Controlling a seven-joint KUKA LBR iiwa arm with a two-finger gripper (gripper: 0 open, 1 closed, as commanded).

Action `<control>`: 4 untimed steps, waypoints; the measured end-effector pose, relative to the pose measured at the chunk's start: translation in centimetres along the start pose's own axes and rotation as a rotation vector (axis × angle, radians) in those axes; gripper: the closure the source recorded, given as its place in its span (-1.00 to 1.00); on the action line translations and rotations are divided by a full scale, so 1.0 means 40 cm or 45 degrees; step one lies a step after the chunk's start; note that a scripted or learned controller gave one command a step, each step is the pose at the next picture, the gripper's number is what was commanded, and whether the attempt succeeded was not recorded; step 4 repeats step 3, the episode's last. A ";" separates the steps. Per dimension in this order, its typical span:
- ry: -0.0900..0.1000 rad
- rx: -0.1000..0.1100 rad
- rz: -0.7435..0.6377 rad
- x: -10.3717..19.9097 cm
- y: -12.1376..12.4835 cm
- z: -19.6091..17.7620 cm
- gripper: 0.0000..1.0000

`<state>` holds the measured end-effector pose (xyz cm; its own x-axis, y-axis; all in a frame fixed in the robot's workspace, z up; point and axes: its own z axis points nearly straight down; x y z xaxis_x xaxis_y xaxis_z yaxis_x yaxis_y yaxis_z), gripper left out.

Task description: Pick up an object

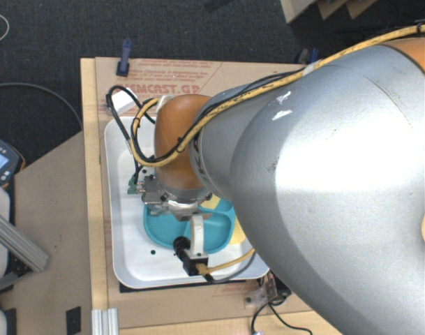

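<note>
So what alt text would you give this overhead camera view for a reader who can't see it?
A big grey robot arm with an orange band reaches from the right down into a shallow white bin, above a turquoise dish and something yellow. Cables loop around its wrist.

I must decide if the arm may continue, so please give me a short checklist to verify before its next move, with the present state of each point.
1. Arm over the bin: ok, its wrist hangs above the left white bin.
2. An object lies under the wrist: ok, a turquoise dish is there, with something yellow beside it.
3. Gripper aligned on the dish: cannot tell, the wrist covers it.
4. Object between the fingers: cannot tell.
5. Cables free: cannot tell, loops hang near the bin's rim, and one runs low over the dish.
6. Dish sits flat: cannot tell, it is mostly covered.
</note>
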<state>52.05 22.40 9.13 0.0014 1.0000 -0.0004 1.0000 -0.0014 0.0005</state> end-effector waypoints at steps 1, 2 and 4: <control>0.005 -0.019 -0.002 0.002 0.189 -0.260 1.00; 0.001 0.012 -0.006 0.004 -0.084 -0.280 1.00; 0.003 -0.013 0.002 -0.054 0.039 -0.478 1.00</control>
